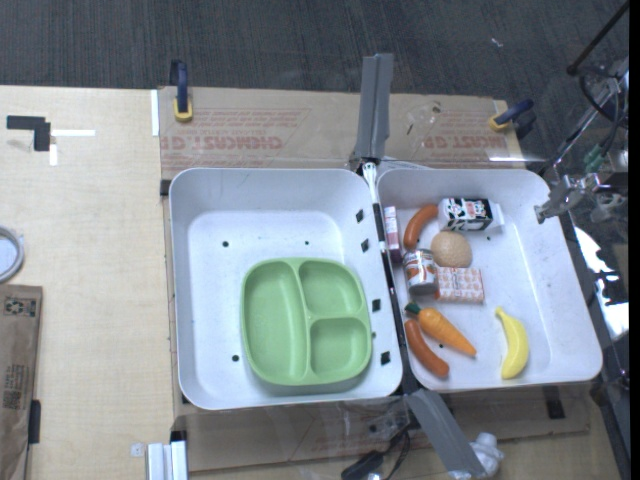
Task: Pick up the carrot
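Nothing of the pick looks done yet; you can see the carrot (446,331) lying untouched in the right bin (560,298), just beside the yellow banana (513,343) and touching a sausage (425,349); the arm's jaws cannot be made out, so reach, grasp and lift all remain.

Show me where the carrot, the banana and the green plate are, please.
carrot (446,332): camera view, middle of its orange body, in the right bin.
banana (514,345): camera view, middle of its yellow curve, in the right bin.
green plate (268,320): camera view, floor of its large compartment, in the left bin.
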Controlling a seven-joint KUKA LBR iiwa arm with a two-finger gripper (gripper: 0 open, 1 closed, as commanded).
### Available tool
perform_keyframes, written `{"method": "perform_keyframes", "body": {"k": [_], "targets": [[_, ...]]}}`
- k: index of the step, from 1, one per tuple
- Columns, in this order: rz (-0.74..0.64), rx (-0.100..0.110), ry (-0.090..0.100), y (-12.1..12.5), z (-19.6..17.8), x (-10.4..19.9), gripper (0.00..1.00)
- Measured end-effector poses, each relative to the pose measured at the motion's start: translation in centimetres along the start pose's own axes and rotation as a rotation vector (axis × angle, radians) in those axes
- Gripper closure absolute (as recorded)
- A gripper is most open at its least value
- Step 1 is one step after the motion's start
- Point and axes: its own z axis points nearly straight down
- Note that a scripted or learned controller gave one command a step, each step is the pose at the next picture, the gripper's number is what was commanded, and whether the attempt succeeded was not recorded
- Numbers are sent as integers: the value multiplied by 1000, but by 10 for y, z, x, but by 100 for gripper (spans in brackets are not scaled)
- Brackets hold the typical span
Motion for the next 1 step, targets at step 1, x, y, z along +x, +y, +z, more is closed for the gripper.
{"method": "perform_keyframes", "body": {"k": [1], "targets": [[45,2,1,-54,77,86,0]]}}
